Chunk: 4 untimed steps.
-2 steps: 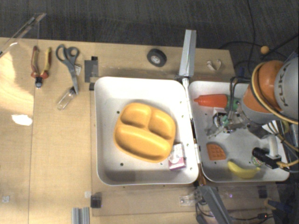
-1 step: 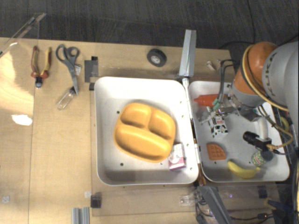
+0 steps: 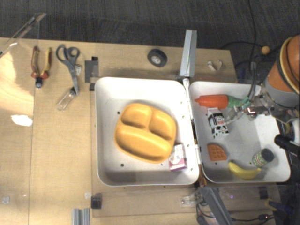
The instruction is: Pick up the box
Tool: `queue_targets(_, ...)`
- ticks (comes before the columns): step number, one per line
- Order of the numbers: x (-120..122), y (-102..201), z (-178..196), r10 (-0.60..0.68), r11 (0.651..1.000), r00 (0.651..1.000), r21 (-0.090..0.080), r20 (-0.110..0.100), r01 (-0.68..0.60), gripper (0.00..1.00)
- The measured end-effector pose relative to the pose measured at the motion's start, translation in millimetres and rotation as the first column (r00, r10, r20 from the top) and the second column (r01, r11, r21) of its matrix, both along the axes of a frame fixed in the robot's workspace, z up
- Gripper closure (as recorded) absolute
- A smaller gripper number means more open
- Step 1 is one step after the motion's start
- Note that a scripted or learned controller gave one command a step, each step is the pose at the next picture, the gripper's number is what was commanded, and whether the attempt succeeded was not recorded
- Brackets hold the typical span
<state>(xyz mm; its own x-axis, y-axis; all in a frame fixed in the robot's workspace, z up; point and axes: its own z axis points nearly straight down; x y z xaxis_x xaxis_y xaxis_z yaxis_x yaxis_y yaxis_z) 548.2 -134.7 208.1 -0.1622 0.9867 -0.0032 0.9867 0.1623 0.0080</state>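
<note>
The scene is evenly and fairly brightly lit from above. A strong patch of glare washes out the desk (image 3: 47, 139) at its left side, bleaching the wood grain there, with a small white hotspot below it. The two white bins (image 3: 140, 86) are near overexposure, their walls showing little detail. The yellow divided tray (image 3: 145, 132) carries soft highlights and casts a faint shadow at its lower edge. The dark carpet (image 3: 117, 6) at the top looks grainy. Focus is soft overall, and small print on the objects is unreadable.
</note>
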Motion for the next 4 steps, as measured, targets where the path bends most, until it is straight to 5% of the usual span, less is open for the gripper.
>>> queue_targets(1, -21.7, 41.5, -106.2, -0.164, 0.987, 0.987, 0.002, -0.006, 0.164, 0.00)
queue_targets(2, 32.8, 45.8, -104.0, -0.375, 0.927, 0.927, 0.003, -0.004, 0.375, 0.00)
queue_targets(3, 34.0, 47.2, -93.9, -0.366, 0.931, 0.931, 0.003, -0.003, 0.366, 1.00)
queue_targets(4, 40.3, 64.3, 72.7, 0.005, 1.000, 1.000, 0.001, -0.001, -0.005, 1.00)
